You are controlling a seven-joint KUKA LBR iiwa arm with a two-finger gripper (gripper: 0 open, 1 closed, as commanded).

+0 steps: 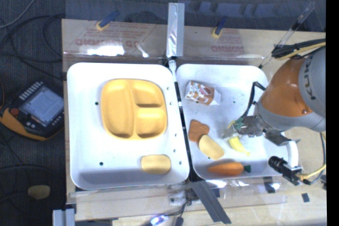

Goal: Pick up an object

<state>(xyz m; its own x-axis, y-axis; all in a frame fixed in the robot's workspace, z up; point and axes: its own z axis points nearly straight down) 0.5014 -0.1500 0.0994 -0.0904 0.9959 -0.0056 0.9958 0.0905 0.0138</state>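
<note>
My gripper [239,127] hangs low in the right bin [228,75], under the orange-banded wrist [286,93]. Just below and right of it lies a small yellow banana [239,145], close to or touching it. A brown flat piece [198,129] and a pale yellow lump [211,147] lie to the gripper's left. An orange carrot [225,169] rests along the bin's front edge. A printed snack packet [201,93] sits toward the back. Nothing visibly hangs from the gripper.
The left bin [85,114] holds a yellow divided plate [133,107] and a yellow bread-like block [155,163]. A divider [179,114] separates the bins. A handheld pendant [33,109] lies on the floor at left. Cables run by the arm at right.
</note>
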